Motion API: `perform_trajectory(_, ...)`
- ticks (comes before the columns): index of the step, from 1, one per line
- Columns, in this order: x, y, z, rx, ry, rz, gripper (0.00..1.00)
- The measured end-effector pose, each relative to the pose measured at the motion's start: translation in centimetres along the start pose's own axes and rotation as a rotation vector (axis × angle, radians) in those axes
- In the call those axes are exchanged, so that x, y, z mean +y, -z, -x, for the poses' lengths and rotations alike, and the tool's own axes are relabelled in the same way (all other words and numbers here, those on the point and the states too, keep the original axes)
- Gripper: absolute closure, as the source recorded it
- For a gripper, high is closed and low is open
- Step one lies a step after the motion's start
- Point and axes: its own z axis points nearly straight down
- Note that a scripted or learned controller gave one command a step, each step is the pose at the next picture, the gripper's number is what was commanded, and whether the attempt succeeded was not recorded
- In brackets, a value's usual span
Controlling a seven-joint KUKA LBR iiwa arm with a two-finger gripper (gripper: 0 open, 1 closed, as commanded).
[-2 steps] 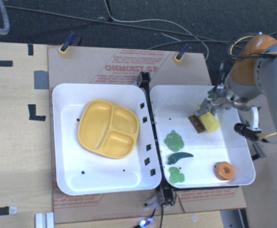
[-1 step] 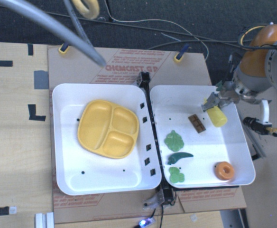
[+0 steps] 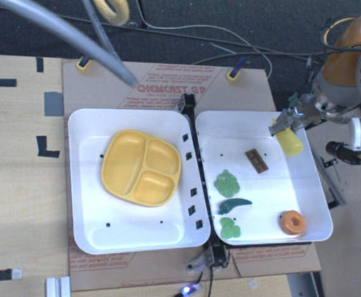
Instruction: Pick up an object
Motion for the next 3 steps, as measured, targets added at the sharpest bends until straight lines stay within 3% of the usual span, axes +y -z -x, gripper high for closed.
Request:
perform_trajectory(1, 0.1, 5.4, -1.1, 0.0, 0.001, 0.0, 1.0)
perform_trajectory(3, -3.5, 4.4, -11.1, 0.001, 0.003, -0.007, 1.0)
